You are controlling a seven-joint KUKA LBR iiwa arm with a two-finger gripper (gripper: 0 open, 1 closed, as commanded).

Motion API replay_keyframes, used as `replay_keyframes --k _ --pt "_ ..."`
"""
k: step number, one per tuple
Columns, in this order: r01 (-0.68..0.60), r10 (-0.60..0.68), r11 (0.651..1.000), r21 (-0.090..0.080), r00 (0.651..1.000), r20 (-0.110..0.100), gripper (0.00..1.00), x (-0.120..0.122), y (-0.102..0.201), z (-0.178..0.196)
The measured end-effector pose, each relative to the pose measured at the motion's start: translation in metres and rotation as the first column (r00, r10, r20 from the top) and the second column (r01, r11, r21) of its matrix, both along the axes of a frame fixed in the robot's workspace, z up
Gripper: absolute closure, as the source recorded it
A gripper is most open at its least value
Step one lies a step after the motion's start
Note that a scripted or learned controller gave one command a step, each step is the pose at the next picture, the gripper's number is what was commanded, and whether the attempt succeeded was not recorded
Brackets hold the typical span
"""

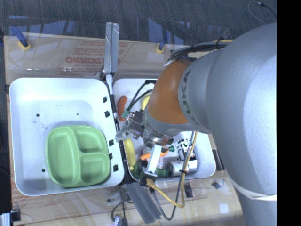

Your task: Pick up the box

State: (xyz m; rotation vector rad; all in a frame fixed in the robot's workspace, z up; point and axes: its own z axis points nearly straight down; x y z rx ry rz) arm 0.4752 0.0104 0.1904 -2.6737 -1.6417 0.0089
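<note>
Bins (28, 98): two | tray (77, 155): one, green, left bin | box: possibly hidden

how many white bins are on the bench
2: the left bin holds a green tray; the right bin is cluttered and largely covered by the arm.

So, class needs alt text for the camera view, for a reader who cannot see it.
A grey arm with an orange band reaches from the right down into the right bin, over a clutter of small items. The left bin holds a green divided tray.
</note>
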Motion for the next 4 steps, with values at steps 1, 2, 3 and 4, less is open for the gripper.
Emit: replay_keyframes --k 1,2,3,4 --pt "0.198 -0.198 0.98 -0.001 0.98 0.003 0.0 0.122 -0.011 0.11" --pt "0.186 -0.186 0.983 -0.002 0.983 -0.006 1.0 0.121 -0.008 0.118" --pt "0.284 -0.284 0.959 -0.002 0.959 0.003 1.0 0.125 -0.02 0.14" --pt "0.284 -0.284 0.959 -0.002 0.959 0.002 0.0 0.125 -0.02 0.14"
